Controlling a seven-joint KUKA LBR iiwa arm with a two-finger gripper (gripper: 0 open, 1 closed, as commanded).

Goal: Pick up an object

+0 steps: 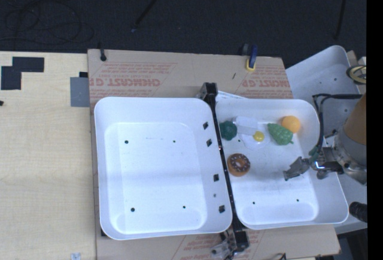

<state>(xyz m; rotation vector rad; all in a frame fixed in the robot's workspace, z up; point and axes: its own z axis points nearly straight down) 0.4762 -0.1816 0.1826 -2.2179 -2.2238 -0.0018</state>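
Landmark: the black divider (pixel 218 157) where the two white bins meet.
Left bin (pixel 114 133): lies left of the divider.
Right bin (pixel 299 217): lies right of the divider and holds all the objects.
Doughnut (pixel 239 164): a brown ring with darker speckled icing, lying flat just right of the divider, near its middle.
Dark green lump (pixel 228 130): rounded, just right of the divider, above the doughnut.
Yellow ball (pixel 258 136): small, farther right of the divider.
Green leafy toy (pixel 279 133): beyond the yellow ball, touching an orange ball (pixel 291 123).
Gripper (pixel 297 168): low over the right bin's right side, well apart from the divider; its dark fingers point left, and I cannot tell how far they are parted or whether they grip anything.
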